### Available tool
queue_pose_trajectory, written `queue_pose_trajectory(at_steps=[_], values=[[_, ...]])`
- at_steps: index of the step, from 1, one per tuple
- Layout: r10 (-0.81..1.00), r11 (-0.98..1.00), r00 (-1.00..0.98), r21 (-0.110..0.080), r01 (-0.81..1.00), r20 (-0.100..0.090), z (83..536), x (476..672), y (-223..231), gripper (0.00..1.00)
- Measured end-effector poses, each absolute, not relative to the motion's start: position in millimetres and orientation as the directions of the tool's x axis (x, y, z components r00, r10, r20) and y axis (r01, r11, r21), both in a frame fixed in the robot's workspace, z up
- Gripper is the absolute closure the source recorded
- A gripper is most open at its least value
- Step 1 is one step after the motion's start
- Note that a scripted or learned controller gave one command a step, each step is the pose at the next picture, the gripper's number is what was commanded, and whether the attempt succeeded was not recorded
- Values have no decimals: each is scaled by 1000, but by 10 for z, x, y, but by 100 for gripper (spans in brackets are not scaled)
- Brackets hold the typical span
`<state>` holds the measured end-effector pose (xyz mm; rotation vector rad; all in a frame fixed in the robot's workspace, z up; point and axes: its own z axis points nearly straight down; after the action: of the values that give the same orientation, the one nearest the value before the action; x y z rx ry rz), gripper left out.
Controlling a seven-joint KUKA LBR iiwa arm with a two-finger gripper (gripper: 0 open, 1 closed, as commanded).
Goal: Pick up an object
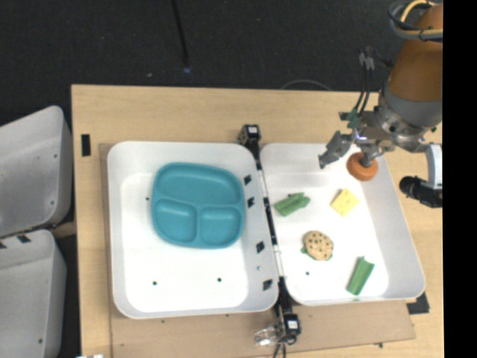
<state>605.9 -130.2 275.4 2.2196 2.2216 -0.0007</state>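
An orange round object (pixel 363 168) sits at the far right of the right bin (pixel 402 222), directly beneath the jaws (pixel 350 152), which look spread, one finger angled out to the left. Nearer lie a yellow wedge (pixel 343 201), green pieces (pixel 291 203) (pixel 360 275) and a cookie (pixel 318 245). A teal divided plate (pixel 198 204) fills the left bin (pixel 127 274).

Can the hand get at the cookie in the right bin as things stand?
Probably yes. The cookie lies flat in the open in the right bin, apart from the other pieces, and nothing covers it. The hand hangs over the same bin's far end.
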Motion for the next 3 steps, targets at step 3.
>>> queue_pose_trajectory(at_steps=[3], values=[[1000,-6,6,8,1000,-4,1057,6217,-1341,0]])
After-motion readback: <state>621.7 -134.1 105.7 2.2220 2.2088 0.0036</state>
